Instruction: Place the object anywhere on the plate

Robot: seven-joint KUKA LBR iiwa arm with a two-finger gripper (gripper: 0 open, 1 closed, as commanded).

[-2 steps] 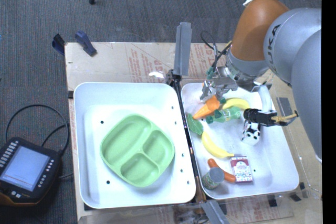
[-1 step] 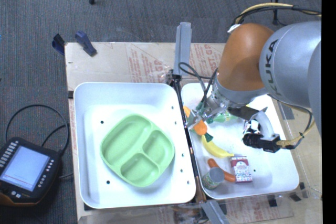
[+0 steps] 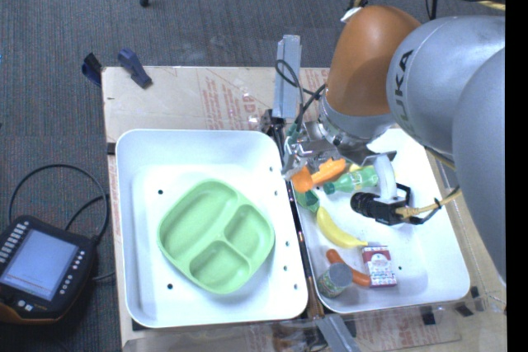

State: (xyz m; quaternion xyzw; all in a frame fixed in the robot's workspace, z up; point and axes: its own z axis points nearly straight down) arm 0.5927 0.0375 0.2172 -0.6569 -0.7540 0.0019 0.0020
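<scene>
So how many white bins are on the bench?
2. The left white bin holds the green plate. The right white bin has the toy food, with the arm reaching over it.

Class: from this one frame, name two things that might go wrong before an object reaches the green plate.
1. The gripper sits over crowded items: orange carrot, green bottle, banana. It may grab the wrong one or none.
2. The plate lies in the other bin; an object could drop crossing the rims.
</scene>
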